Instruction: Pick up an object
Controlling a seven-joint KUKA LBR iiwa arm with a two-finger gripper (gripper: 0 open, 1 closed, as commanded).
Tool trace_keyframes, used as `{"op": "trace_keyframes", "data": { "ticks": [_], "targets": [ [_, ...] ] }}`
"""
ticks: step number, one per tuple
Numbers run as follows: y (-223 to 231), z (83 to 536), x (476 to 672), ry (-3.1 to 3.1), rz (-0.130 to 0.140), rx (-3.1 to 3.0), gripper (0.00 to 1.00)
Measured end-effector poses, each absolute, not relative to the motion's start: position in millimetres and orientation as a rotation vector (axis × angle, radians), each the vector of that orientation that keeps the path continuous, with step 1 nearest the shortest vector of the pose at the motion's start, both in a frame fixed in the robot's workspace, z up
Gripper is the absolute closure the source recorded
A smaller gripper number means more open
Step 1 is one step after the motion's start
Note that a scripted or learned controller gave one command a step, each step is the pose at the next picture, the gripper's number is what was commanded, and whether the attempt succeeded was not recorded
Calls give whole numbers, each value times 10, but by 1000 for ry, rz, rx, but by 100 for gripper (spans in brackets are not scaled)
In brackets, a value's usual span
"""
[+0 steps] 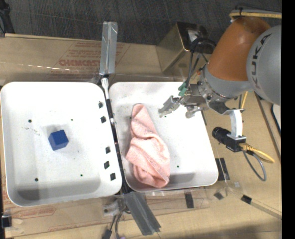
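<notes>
Lying crumpled along the near-left part of the right bin (pixel 197 148), the pink cloth (pixel 147 148) looks soft, light and limp; I judge it will sag and drape once lifted, so a pinch on a raised fold in its bunched lower half should grip better than the flat upper edge. Across the divider, the small blue cube (pixel 58 139) sits on the floor of the left bin (pixel 18 98), well apart from the cloth; it looks rigid and light, best squeezed across two opposite flat faces. Farther back, the end effector (pixel 180 104) hangs over the right bin's far side, just beyond the cloth's top, its fingers spread and holding nothing.
</notes>
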State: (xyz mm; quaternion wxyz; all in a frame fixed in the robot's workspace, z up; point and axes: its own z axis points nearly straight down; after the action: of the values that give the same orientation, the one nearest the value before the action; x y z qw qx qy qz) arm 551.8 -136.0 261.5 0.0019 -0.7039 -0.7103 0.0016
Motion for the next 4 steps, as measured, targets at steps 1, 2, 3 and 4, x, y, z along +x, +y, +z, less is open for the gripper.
{"op": "trace_keyframes", "data": {
  "ticks": [1, 2, 3, 4],
  "targets": [
    [-1346, 921, 5953, -2171, 2, -2269, 0],
    [-950, 911, 5999, -2334, 5, -2094, 0],
    [-950, 1010, 5999, -2337, 8, -2088, 100],
    [-950, 1010, 6000, -2337, 8, -2088, 0]
  ]
}}
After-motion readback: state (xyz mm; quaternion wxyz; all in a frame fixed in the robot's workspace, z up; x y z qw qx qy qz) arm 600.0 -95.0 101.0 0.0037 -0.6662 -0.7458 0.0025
